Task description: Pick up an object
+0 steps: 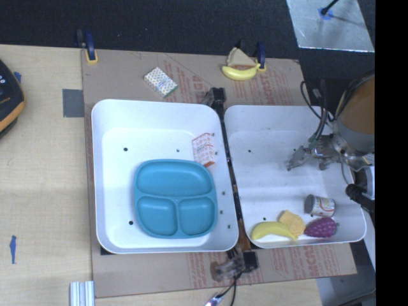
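Four small things, a banana [271, 232], a cracker [292, 222], a grape bunch [320, 227] and a can [319, 205], are sitting along the right bin's [255, 116] near wall while the gripper [301, 159], spread and grasping nothing, is hovering above them, likely needing a straight, centred descent.

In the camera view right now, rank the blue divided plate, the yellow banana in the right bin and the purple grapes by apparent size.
1. Blue divided plate, by far largest.
2. Yellow banana.
3. Purple grapes, slightly smaller than the banana.

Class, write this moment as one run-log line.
gripper: over right bin, holding nothing | banana, cracker, can, grapes: near edge | task: pending
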Tool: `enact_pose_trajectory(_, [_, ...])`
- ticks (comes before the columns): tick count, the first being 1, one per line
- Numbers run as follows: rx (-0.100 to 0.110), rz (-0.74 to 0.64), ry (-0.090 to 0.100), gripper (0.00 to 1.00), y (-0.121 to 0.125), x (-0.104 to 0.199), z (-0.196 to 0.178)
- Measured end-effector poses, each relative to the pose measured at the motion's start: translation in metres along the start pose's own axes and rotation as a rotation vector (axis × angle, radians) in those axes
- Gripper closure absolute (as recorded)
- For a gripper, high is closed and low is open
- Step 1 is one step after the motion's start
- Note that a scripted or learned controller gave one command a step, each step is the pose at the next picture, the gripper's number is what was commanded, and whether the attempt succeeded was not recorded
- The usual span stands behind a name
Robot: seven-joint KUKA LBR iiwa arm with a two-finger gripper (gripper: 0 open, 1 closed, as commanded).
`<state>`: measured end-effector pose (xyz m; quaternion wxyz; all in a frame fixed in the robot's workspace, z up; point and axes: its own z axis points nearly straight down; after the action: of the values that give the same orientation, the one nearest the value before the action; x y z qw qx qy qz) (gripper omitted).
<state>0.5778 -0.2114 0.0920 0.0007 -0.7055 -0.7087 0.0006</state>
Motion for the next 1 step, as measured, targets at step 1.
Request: enact_pose_trajectory(1, [0.0,0.0,0.0,0.0,0.0787,-0.0007,-0.0005])
